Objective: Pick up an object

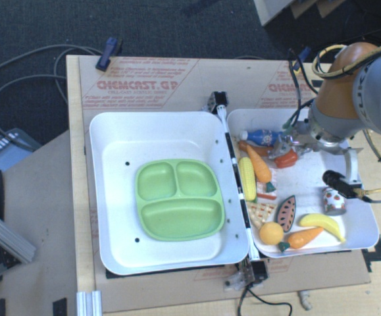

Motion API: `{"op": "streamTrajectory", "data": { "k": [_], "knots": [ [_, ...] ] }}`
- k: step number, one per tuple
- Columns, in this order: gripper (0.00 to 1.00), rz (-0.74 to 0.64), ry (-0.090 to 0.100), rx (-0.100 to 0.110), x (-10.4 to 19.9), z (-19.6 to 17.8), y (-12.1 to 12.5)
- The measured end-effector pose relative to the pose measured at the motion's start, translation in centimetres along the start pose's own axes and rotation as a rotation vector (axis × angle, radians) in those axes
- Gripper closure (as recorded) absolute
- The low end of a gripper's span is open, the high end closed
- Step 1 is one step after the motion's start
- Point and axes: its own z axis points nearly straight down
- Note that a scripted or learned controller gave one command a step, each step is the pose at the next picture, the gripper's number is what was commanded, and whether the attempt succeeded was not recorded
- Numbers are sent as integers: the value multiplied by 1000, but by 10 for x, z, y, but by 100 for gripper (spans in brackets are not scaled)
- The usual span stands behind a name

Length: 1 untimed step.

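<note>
While my claw point(294, 143) hangs low over right bin point(368, 232), far end, can't tell how it's set. Toy food beneath: two carrots point(259, 165) point(303, 237), one corn cob point(247, 178), one banana point(325, 222), one orange point(271, 232), one melon slice point(286, 210), one bottle point(262, 137). Left bin point(111, 143): one green divided plate point(179, 199).

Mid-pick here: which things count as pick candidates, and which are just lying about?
Job:
gripper
red item under it
blue bottle
corn
carrots
watermelon slice
orange
banana

Lying about:
green divided plate
blue clamp
</note>
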Motion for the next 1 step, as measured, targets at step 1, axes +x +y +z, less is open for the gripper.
{"op": "streamTrajectory", "data": {
  "k": [1],
  "knots": [
    [100,0,2,1,77,-90,17]
  ]
}}
